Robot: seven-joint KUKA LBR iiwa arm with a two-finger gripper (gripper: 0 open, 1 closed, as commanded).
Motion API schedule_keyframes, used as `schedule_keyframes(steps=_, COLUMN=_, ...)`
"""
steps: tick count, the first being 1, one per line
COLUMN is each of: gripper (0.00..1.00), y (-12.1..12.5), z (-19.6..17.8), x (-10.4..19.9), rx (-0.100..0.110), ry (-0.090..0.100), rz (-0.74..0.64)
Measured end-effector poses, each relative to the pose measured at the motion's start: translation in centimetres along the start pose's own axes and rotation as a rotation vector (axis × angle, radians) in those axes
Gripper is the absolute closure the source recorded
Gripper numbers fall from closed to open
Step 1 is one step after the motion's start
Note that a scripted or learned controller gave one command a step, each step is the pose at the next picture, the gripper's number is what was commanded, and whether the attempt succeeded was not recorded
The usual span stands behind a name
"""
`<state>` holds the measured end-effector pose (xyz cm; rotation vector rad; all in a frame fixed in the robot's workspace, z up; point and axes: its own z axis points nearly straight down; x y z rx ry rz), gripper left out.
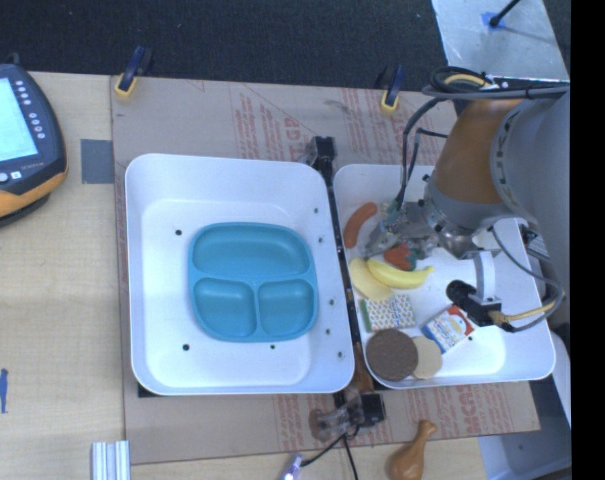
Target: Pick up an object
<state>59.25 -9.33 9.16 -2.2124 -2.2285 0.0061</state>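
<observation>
At the front of the desk (52, 298), outside the bins, a wooden drumstick-shaped toy (410, 457) lies near the lower edge. Just behind it, in the near corner of the right bin (527, 368), sits a brown round disc (390, 354) with a paler one tucked against its right side, and a small blue-and-white carton (447, 329) beside them. A speckled green-white block (390, 313) lies just above the disc.

Next back comes the banana (387, 273), its long axis running roughly left to right with a slight downward tilt to the left. The gripper (402, 238) hangs right over its far edge, coming in from the right, so the banana lies just toward the near side and left of the jaws. A small red piece (400, 258) sits between them, touching the banana. Whether the jaws are apart or together I cannot tell; wiring and the wrist hide them.

Farther back, an orange-red sausage (359, 223) lies slanted by the bin's left wall. The left bin (152, 183) holds a blue divided plate (252, 279), well apart from the arm.
</observation>
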Motion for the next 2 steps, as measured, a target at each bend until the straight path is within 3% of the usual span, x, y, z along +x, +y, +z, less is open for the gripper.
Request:
schedule_keyframes(steps=1, gripper=1.00, y=0.0, z=-1.0, x=-0.1, rx=0.003, ry=0.000, rz=-0.002)
schedule_keyframes(steps=2, gripper=1.00, y=1.5, z=-11.7, x=6.2, rx=-0.002, ry=0.003, rz=0.002)
